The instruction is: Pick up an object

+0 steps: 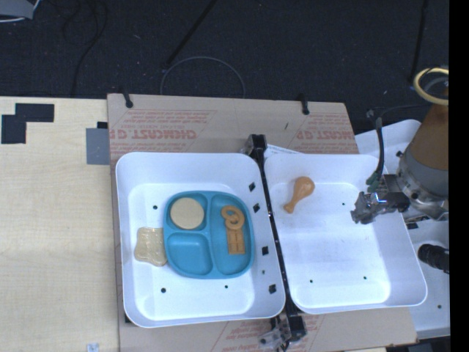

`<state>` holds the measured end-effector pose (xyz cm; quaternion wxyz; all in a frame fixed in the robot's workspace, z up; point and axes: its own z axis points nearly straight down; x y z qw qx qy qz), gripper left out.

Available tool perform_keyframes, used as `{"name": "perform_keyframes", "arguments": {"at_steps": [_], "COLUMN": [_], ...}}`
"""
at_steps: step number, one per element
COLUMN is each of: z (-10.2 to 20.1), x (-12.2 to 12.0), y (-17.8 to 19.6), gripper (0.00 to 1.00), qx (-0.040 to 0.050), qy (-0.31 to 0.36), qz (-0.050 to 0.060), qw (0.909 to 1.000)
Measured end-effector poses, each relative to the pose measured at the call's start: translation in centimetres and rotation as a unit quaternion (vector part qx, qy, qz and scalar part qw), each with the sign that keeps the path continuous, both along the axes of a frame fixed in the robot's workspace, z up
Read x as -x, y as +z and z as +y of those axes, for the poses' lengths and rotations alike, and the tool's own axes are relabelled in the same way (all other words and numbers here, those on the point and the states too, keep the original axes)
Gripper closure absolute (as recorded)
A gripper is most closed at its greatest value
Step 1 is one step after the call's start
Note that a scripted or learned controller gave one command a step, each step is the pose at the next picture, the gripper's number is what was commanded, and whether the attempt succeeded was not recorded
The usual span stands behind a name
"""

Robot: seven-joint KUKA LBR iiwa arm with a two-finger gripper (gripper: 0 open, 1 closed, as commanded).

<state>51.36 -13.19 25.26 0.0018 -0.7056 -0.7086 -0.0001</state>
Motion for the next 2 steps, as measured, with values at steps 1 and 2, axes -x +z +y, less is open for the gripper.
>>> {"name": "perform_keyframes", "arguments": {"at_steps": [1,2], "z": [5.7,11.0], "x": [-0.8,-1.3], "y": [-0.4,-0.8], "gripper": [1.00,1.00], "qx": [-0.0002,0.0000], "qy": [0.001,0.000], "qz": [0.000,0.001], "qw": [1.0000,1.0000]}}
